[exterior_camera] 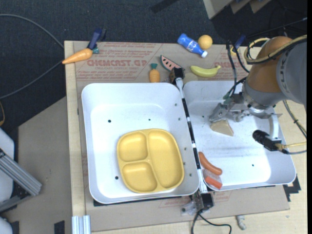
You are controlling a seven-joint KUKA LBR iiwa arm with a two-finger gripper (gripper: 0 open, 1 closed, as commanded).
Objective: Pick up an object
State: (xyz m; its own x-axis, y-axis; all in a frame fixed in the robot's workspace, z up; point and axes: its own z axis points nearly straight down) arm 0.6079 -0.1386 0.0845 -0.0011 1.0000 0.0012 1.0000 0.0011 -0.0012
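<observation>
A tan wedge-shaped piece lies in the upper middle of the right bin. My gripper hangs low right over the wedge's upper edge, reaching in from the right; whether it touches the wedge is unclear. Two orange-red sausages lie at the right bin's front left corner, one just behind the other. A yellow divided plate rests in the front half of the left bin.
On the cardboard behind the bins lie a carrot, a small orange toy, a watermelon slice, a blue bottle, a yellow-orange ball and a banana.
</observation>
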